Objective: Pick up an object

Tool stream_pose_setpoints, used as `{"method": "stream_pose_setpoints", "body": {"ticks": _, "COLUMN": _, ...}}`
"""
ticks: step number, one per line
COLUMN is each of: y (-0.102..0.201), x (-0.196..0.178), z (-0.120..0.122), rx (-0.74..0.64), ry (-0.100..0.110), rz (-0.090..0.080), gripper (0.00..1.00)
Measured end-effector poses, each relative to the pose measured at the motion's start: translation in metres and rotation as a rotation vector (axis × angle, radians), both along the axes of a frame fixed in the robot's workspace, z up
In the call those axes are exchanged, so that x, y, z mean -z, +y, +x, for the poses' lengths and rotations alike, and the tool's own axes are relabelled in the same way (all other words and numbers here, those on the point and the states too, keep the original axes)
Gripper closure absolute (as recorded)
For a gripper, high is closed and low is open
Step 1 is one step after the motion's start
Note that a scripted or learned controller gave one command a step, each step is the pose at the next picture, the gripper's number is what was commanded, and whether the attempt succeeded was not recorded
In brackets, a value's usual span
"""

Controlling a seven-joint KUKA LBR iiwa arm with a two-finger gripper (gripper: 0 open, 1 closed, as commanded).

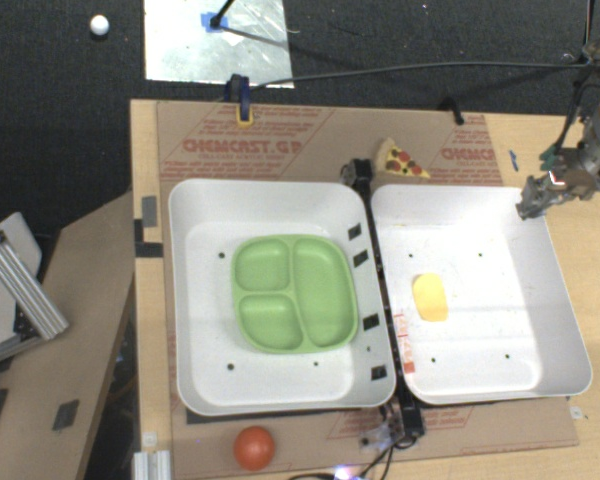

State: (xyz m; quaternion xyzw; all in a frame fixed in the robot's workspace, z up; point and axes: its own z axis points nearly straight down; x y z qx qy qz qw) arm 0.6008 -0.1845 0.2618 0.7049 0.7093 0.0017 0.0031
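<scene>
While hovering at the right bin's (555, 268) far corner, claw (533, 206) aperture impossible to tell, seemingly pre-approach: next, swing down-left onto yellow block (430, 297).

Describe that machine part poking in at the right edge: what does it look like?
Little of the arm is in view. Its hand is a small grey metal piece with dark parts and a tiny reddish-pink spot of light on it. Behind it sits a bulkier grey wrist with an orange-brown patch above. Thin dark cables run across the black background toward it.
</scene>
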Motion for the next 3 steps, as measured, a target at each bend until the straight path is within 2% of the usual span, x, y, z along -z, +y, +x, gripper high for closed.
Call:
{"method": "stream_pose_setpoints", "body": {"ticks": 2, "y": 0.100, "x": -0.008, "z": -0.004, "rx": -0.003, "ry": 0.005, "rz": 0.003, "gripper": 1.00}}
{"method": "stream_pose_setpoints", "body": {"ticks": 3, "y": 0.161, "x": -0.002, "z": -0.011, "rx": -0.004, "ry": 0.006, "rz": 0.004, "gripper": 1.00}}
